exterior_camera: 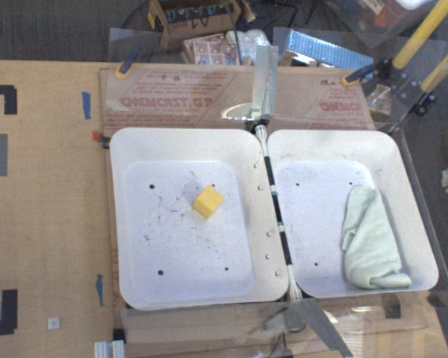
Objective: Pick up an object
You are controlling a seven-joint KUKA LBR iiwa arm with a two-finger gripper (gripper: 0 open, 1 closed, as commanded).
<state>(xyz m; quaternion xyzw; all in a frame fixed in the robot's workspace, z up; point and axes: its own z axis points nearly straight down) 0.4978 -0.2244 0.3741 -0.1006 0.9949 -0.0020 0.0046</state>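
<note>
Where the two bins meet, you have a yellow block (207,202) lying near the middle of the left bin (134,155); a pale cloth (370,239) sits crumpled along the right bin's (321,151) right side.

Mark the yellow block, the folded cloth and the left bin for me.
yellow block (208,202), camera view, top face
folded cloth (371,239), camera view, middle of the fold
left bin (134,144), camera view, far-left rim
</note>
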